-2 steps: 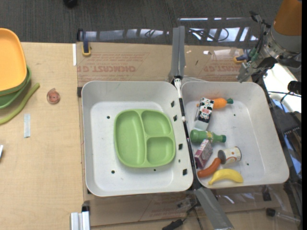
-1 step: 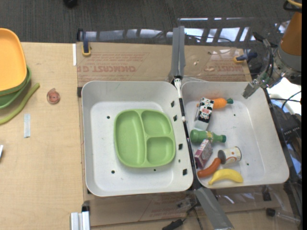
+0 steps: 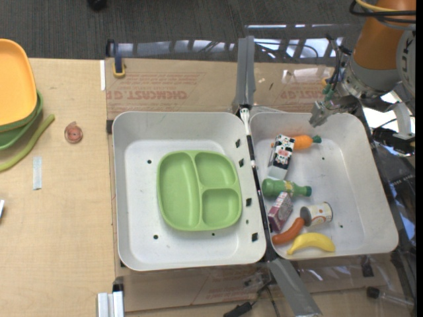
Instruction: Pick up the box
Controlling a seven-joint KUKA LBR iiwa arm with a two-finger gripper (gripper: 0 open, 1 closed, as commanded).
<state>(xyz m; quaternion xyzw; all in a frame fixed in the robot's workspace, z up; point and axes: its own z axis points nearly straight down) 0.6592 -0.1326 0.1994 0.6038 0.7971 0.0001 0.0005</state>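
Flanking cardboard bench (image 3: pixel 59 243), dark carpet (image 3: pixel 198 12)

we see the arm (image 3: pixel 383 38) cut off by the top and right edges, so its upper links are lost to us. the gripper (image 3: pixel 322 114) is small and dark against the right bin's rim (image 3: pixel 370 137); we cannot tell how it is set. the box (image 3: pixel 283 153) shows a black-and-white print too small to read. the purple pack (image 3: pixel 281 210) partly hides the hot dog (image 3: pixel 288 231). the orange plate (image 3: pixel 14 84) at left is cut by the edge.
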